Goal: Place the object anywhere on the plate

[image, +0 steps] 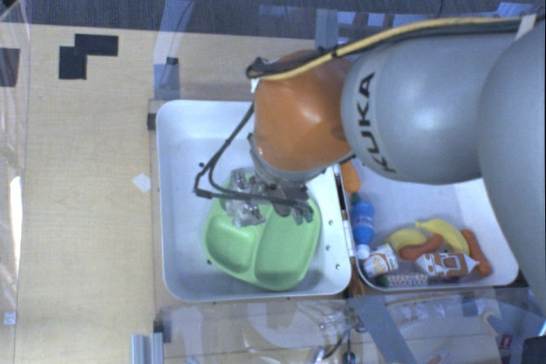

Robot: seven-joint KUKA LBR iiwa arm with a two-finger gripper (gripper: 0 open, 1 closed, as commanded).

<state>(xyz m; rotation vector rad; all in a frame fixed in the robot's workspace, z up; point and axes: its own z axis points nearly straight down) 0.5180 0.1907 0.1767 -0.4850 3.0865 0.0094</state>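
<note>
A light green plate (pixel 260 251) with two compartments lies in the front half of the left white bin (pixel 183 183). My gripper (pixel 266 205) hangs directly over the plate's back edge, below the orange wrist band (pixel 294 124). Its metal parts cover the plate's rim there, and what lies under it is hidden. A black cable (pixel 213 170) loops out to the gripper's left.
The right bin (pixel 478 200) holds a blue bottle (pixel 363 219), a yellow banana (pixel 437 230), a red sausage (pixel 421 249), a small sauce bottle (pixel 381 262) and other toy food along its front. The large grey arm (pixel 444 89) covers that bin's back part.
</note>
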